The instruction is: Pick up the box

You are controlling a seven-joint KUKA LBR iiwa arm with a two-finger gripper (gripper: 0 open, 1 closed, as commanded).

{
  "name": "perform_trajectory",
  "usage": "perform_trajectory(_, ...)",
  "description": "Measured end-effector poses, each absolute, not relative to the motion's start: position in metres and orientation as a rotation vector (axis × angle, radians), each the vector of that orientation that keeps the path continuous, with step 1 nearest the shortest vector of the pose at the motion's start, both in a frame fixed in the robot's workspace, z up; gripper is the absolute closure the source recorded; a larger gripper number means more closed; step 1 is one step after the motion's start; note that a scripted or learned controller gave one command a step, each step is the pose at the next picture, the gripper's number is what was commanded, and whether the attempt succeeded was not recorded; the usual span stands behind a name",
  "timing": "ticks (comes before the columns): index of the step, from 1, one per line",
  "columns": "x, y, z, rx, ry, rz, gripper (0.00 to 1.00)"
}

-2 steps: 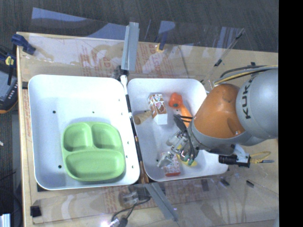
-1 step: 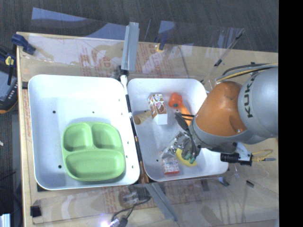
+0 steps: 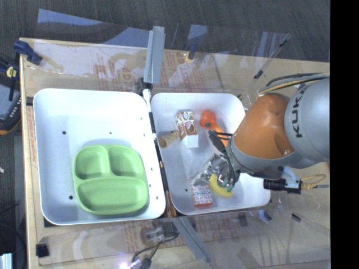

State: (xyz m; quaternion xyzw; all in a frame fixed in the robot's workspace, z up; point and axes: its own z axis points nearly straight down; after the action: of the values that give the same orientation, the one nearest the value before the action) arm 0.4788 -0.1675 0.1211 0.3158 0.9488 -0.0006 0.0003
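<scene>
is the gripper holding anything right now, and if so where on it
It cannot be told. The gripper is low in the right bin, over the yellow item and beside the small box, but no object shows clearly between its fingers.

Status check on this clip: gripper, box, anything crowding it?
Gripper low in right bin, by yellow item. Box ungrasped, toward far side. Orange item beside it.
</scene>
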Motion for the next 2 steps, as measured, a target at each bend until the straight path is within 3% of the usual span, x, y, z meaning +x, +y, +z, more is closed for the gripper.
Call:
perform_trajectory(1,0.481,-0.181,0.099,0.903,3.002,0.007,1.00)
perform_trajectory(2,0.483,-0.181,0.110,0.897,3.002,0.007,1.00)
